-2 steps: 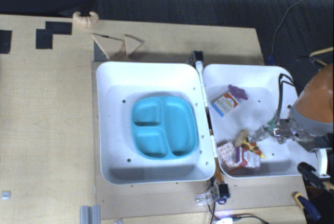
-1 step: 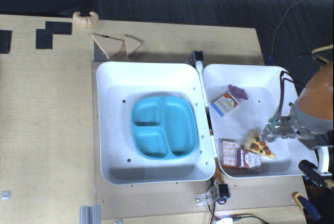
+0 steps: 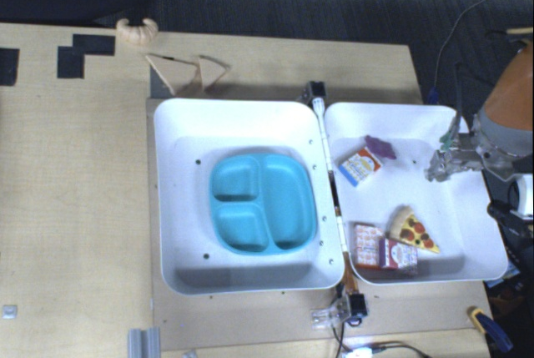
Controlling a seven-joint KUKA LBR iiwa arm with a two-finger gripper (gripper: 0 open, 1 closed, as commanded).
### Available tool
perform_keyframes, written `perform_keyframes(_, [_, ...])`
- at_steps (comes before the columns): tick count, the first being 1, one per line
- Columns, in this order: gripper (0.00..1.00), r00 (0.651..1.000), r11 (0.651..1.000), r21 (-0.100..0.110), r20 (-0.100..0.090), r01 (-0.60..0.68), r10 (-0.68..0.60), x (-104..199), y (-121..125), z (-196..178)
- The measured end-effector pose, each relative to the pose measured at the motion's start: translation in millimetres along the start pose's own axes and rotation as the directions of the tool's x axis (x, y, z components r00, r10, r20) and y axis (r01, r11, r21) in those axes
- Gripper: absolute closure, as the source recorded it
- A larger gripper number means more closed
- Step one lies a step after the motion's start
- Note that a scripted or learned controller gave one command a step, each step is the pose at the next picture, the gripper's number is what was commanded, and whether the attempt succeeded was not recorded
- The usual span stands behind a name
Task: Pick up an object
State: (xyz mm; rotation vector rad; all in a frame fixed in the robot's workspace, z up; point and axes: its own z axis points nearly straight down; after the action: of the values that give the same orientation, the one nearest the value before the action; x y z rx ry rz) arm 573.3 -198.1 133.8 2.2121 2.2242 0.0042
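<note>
Beside one blue tray (image 3: 264, 202), four small items.

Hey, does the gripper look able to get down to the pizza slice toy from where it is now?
Probably yes. The gripper hangs over the right bin, and the pizza slice toy lies uncovered, with bare floor between them.

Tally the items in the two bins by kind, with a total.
Blue divided tray: 1
Small boxes: 3 (blue and white box, red box, dark red box)
Pizza slice toy: 1
Purple piece: 1
Total: 6
</note>
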Motion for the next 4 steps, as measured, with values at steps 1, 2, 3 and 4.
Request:
perform_keyframes(1, [1.00, 1.000, 1.000, 0.002, 0.000, -0.002, 0.002, 8, -47, -58])
perform_keyframes(2, [1.00, 1.000, 1.000, 0.001, -0.002, 0.001, -0.001, 65, 2, -87])
perform_keyframes(3, [1.00, 1.000, 1.000, 0.003, -0.001, -0.003, 0.003, 46, -45, -80])
perform_keyframes(4, [1.00, 1.000, 1.000, 0.002, -0.002, 0.000, 0.000, 62, 3, -69])
